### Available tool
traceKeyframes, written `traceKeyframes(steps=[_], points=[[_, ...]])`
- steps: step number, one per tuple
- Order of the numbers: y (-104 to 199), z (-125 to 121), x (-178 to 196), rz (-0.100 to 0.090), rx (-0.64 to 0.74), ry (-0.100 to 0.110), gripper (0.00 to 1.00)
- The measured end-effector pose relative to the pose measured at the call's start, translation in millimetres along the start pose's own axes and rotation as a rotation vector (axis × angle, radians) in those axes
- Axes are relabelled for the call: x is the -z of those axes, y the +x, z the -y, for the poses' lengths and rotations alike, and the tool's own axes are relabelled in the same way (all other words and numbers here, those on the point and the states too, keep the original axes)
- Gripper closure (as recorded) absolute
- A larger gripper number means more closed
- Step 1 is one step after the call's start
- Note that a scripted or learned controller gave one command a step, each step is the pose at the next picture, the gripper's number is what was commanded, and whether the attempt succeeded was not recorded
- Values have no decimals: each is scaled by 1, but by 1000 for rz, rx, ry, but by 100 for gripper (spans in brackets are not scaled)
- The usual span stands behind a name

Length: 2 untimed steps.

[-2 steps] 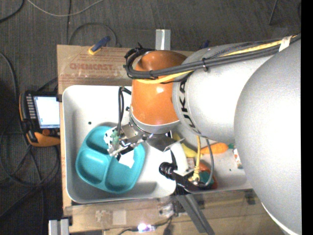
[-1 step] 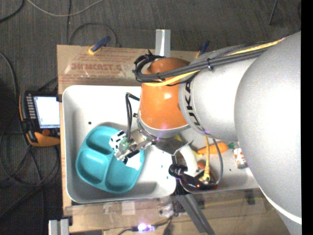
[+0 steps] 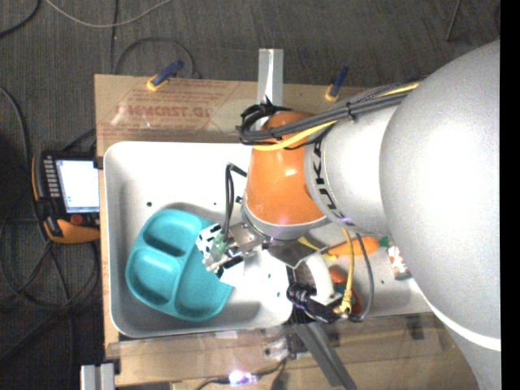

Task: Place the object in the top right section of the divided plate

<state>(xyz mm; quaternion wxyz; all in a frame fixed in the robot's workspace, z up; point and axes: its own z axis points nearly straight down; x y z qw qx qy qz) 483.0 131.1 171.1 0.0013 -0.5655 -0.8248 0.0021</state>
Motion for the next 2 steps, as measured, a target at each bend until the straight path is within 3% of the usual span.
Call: traceKeyframes(steps=[1,2], points=[[0,0,0,0,0,0,0],[1,0,8,-2,2,3,100]])
